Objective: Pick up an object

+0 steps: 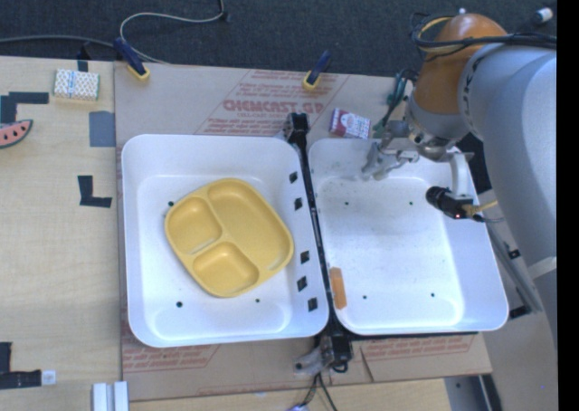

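A yellow divided plate [228, 235] lies in the left bin [145, 310], tilted a little and near its middle. A small orange piece [337, 287] lies at the left edge of the right bin [470, 310], against the divider. My gripper [379, 163] hangs over the far left corner of the right bin, below the orange band [448, 56] of the arm. It is well away from both the plate and the orange piece. I see nothing in it.
A small red and white packet [348, 122] lies on the cardboard just behind the right bin. Blue and yellow clamps [132, 58] [317, 71] hold the cardboard's far edge. A black fitting [450, 202] juts over the bin's right side.
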Robot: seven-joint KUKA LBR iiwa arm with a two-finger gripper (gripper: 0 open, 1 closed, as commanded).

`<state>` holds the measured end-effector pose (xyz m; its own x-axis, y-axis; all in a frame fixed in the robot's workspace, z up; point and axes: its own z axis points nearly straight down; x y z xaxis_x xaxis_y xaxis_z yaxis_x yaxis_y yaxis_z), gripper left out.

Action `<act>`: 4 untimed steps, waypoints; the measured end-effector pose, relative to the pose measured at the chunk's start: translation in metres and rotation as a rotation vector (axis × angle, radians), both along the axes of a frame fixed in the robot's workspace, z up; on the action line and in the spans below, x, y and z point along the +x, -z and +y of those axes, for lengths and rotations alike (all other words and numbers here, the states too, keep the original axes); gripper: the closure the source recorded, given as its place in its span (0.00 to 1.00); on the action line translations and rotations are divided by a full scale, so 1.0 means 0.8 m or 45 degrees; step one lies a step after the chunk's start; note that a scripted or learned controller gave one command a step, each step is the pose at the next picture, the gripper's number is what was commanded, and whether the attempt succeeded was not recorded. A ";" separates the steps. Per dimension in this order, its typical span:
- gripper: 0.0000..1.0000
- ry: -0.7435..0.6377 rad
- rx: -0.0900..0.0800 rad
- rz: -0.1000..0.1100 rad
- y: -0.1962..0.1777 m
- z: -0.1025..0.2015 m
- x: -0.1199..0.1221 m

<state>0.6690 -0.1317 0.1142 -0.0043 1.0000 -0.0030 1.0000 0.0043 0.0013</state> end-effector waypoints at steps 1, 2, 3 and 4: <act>0.00 0.000 0.000 0.000 0.000 0.000 0.000; 1.00 -0.001 0.002 0.001 -0.012 0.001 0.000; 0.00 -0.001 0.001 0.001 -0.011 0.001 0.000; 1.00 -0.002 0.004 0.002 -0.023 0.002 0.000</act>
<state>0.6690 -0.1301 0.1328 -0.0062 1.0000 0.0000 1.0000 0.0062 0.0001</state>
